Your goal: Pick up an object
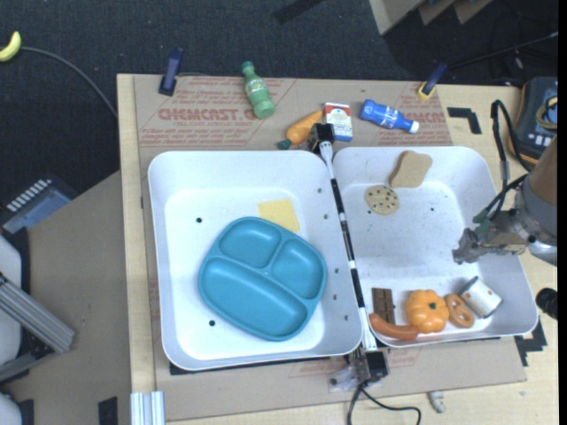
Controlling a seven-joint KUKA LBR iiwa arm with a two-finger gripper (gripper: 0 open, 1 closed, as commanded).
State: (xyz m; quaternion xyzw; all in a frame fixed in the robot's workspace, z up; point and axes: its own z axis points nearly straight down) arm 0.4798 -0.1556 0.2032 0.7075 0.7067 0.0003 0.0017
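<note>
My gripper (471,247) hangs over the right side of the right bin (425,255), low above its bare floor, with nothing seen in it. Just below it along the bin's front edge lie a white cylinder (483,298), a pretzel (459,311), an orange pumpkin (425,310), a reddish sausage (392,328) and a brown chocolate bar (383,302). At the back of the bin are a round cookie (382,199) and a slice of bread (411,168).
The left bin (177,237) holds a blue divided plate (261,276) and a yellow cheese slice (280,212). Behind the bins on the board lie a green bottle (259,91), a carrot (304,128), a small carton (337,120) and a blue bottle (388,116).
</note>
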